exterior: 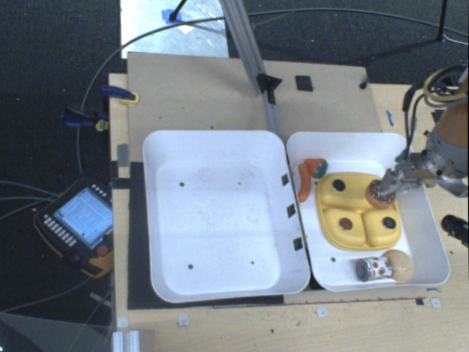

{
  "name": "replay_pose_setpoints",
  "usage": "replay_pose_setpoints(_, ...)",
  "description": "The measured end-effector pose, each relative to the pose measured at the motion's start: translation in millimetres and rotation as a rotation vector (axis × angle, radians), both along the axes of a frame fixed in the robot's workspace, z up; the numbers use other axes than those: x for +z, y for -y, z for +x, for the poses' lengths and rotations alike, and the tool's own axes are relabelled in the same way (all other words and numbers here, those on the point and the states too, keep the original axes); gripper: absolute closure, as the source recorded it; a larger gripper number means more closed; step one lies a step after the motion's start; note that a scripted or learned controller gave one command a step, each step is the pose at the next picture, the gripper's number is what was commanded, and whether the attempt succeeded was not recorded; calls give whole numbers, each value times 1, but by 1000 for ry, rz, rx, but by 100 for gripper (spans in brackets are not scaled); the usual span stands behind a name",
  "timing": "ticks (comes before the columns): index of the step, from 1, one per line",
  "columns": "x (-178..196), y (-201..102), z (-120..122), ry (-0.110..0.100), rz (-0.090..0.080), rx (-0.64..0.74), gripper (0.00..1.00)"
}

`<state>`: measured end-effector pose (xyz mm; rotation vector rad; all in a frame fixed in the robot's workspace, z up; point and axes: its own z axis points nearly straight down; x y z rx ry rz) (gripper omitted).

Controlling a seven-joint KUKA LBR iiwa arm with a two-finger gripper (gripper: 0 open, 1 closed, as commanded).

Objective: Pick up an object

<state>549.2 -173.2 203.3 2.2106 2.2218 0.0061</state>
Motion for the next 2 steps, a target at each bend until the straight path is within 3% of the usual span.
replay_pose_setpoints(1,65,2,2,1,0,0,100)
replay_pose_setpoints(2,64,2,3,-4,1,0,100)
